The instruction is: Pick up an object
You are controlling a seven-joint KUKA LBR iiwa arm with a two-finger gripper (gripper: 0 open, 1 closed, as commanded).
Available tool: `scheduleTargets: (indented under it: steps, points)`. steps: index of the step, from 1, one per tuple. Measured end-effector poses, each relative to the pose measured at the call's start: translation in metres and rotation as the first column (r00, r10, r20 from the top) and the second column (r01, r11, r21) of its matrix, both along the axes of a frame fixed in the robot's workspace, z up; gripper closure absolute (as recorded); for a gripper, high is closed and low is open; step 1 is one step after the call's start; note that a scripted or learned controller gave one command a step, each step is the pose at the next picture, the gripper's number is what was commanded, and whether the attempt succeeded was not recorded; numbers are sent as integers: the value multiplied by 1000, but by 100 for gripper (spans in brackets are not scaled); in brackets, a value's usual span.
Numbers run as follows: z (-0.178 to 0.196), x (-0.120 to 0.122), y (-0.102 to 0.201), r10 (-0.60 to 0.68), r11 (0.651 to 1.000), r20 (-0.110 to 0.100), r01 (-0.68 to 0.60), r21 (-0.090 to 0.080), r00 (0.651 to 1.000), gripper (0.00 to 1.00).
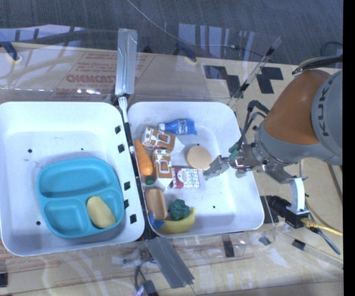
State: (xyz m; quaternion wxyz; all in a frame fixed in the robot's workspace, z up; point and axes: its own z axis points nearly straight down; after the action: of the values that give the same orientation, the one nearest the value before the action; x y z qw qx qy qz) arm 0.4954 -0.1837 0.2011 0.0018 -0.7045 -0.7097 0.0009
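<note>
The gripper (216, 167) hangs over the right half of the right bin (246, 190), pointing toward frame left, just right of a round tan disc (198, 156); whether its tips are spread or pressed together cannot be told at this size, and nothing shows between them. The arm (301, 119), grey with its orange band, comes in from the right edge and crosses the bin's right rim.

The objects crowd the left half of that bin. A blue-and-white bottle (179, 127) lies near the upper rim, with a brown-and-white carton (159, 139) just below-left of it. A carrot (143, 158) lies along the left wall, beside a second small carton (163, 164). A red-and-white packet (185, 178) sits just below the disc, near the gripper. Toward the lower left corner are a hot dog bun (156, 203), a dark green piece (179, 209) and a banana (178, 224) pressed against the lower rim. The bin floor to the lower right of the gripper is bare white.

The left bin (11, 128) holds a teal divided tray (73, 184) with a yellow lemon-like piece (101, 211) in its lower right compartment; open floor surrounds the tray on the upper and left sides. Both bins meet at a central edge on the desk (54, 73).
</note>
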Motion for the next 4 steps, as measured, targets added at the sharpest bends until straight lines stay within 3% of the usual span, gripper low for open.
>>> scheduleTargets:
  steps: [1, 2, 3, 4]
  points:
    - [-104, 52, 15, -185, 983, 10, 185, 0, 983, 0]
    - [-49, 99, 76, -147, 989, 8, 147, 3, 989, 0]
    - [-8, 105, 125, -66, 998, 4, 66, 0, 998, 0]
    - [24, 127, 127, -186, 983, 2, 186, -2, 983, 0]
